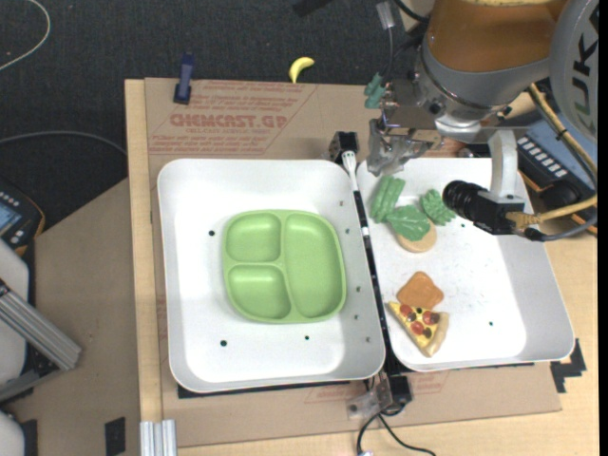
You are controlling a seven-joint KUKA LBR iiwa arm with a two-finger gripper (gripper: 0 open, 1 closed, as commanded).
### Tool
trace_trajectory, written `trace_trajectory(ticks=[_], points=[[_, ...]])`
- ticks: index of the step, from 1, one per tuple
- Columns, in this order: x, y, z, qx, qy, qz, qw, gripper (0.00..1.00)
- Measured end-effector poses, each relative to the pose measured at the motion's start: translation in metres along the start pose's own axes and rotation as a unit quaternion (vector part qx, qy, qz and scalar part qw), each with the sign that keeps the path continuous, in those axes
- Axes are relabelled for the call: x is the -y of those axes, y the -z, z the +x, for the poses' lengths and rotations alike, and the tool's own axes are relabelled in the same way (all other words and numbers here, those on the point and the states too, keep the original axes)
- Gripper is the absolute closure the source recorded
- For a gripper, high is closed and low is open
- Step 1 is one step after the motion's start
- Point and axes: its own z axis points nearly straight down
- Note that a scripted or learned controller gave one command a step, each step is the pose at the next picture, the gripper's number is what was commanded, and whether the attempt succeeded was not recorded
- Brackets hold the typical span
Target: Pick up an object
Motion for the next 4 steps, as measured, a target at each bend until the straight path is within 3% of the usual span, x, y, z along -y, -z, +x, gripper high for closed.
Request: trace_trajectory(ticks=[1, 2, 3, 4], points=[[0.000, 0.011, -0.001, 0.000, -0.001, -0.001, 1.0000, 1.00], [0.024, -0.084, 0.124, 0.000, 0.005, 0.008, 1.0000, 1.00], [0.004, 0.097, 0.102, -0.003, -0.001, -0.008, 1.0000, 1.00], [0.073, -0.040, 0.146, 0.002, 0.002, 0.011, 0.9999, 1.00]])
